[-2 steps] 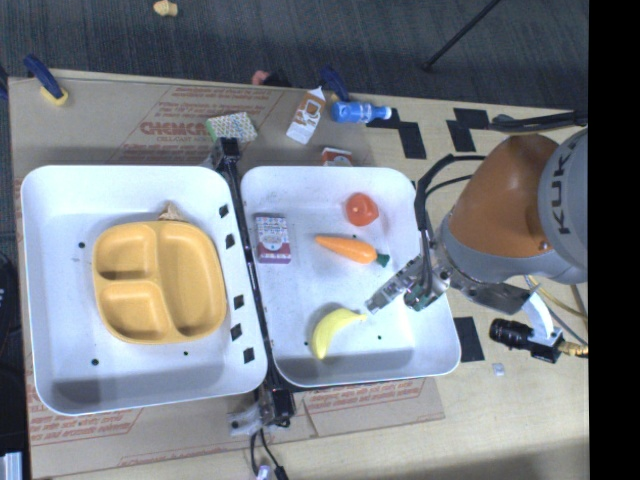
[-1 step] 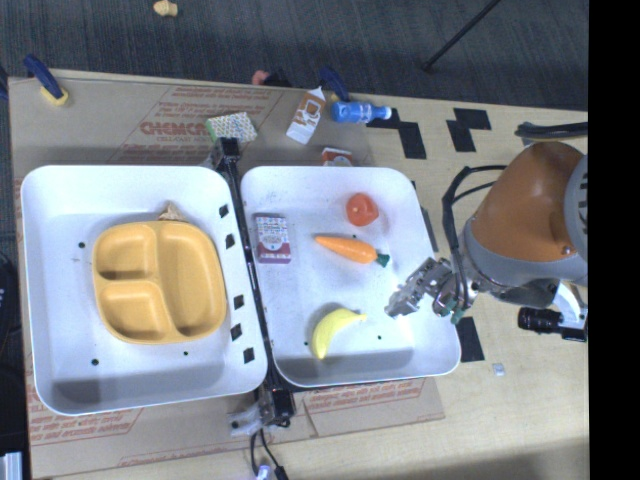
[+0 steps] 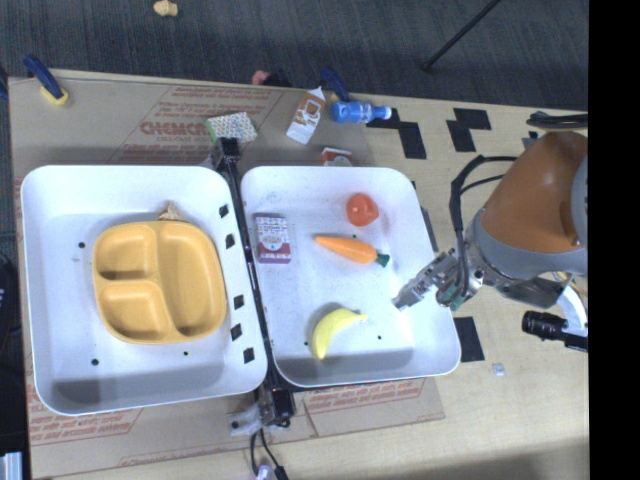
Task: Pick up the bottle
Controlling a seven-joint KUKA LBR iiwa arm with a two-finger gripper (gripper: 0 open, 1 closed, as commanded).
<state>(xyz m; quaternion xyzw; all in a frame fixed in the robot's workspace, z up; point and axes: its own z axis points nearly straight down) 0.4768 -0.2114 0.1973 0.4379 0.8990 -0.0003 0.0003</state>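
Lying: the blue bottle (image 3: 358,113) is on its side on the bench, outside both bins, just past the far rim of the right bin (image 3: 440,338).
Bottle's neighbors: a small white and brown carton (image 3: 305,116) lies on the bench just to the left of the bottle. A small red and white packet (image 3: 336,155) sits on the bench between the bottle and the right bin's far rim.
Right bin: it holds a red tomato (image 3: 362,209) near its far side, the thing inside that is nearest the bottle. An orange carrot (image 3: 349,249) lies in the middle. A yellow banana (image 3: 331,329) lies near the front. A small red and white box (image 3: 272,238) lies by the left wall.
Gripper (image 3: 412,292): it hangs low over the right side of the right bin, well apart from the bottle, beside the tip of the carrot. Nothing is between its fingers. I cannot tell if they are apart or together.
Arm (image 3: 535,218): grey and orange, it comes in at the right bin's right side.
Left bin (image 3: 40,298): it sits on the other side of the right bin from the arm, touching it, and holds a yellow tray (image 3: 158,279) with three parts.
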